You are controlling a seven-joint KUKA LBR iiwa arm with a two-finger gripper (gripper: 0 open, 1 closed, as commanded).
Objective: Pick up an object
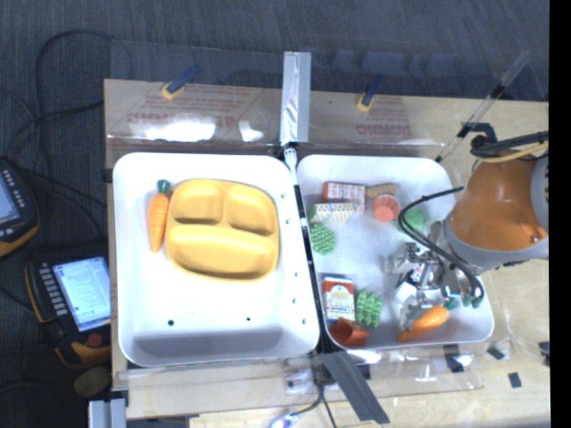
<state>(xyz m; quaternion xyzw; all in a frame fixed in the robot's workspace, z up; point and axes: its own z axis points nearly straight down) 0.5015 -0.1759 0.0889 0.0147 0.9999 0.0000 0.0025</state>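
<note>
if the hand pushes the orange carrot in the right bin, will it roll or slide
The carrot looks tapered and rounded, so it would probably roll in a curve rather than slide straight. It seems like smooth plastic, likely light and slippery. Lying near the right bin wall beside the hand, it may jam there.

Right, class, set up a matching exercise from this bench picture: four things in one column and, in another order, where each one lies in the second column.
Things:
1. yellow divided tray
2. carrot with green top
3. gripper
4. round pink-orange piece

Places:
A. near the back wall of the right bin
B. middle of the left bin
C. low over the right bin's front right part, just above another carrot
D. left bin, beside the tray's left edge

Pairs: 1-B, 2-D, 3-C, 4-A
</note>
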